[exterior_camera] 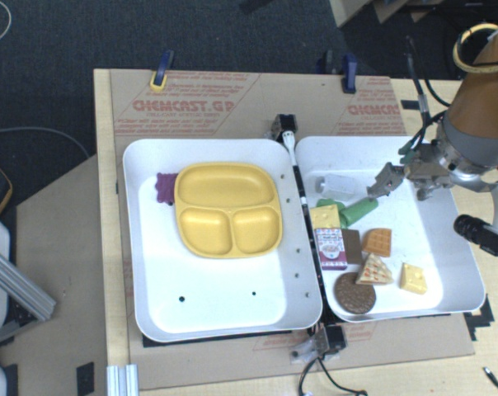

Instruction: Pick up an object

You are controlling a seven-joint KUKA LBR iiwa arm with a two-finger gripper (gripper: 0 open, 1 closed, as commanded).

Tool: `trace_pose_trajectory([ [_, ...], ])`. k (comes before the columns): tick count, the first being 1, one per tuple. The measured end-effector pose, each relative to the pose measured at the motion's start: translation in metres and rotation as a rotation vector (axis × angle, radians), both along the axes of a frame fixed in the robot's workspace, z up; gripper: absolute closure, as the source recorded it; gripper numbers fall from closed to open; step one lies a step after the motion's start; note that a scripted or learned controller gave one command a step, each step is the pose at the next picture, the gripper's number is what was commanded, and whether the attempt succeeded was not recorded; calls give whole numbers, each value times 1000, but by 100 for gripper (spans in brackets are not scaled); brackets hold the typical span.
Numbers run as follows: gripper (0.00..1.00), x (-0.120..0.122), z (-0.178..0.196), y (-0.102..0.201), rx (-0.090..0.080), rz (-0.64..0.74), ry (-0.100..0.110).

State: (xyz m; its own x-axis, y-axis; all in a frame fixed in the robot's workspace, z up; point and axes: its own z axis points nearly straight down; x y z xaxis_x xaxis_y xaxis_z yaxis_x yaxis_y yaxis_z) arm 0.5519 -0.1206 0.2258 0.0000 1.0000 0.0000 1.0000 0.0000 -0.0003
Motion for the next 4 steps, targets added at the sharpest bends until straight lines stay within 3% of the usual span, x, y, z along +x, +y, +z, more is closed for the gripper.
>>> trace_pose_trajectory([
  [2,0,15,-100,2,1,-1,4],
  [3,0,16,-138,-2,-5,-4,-4],
  [4,100,17,-128,1,-1,-3,-8],
])
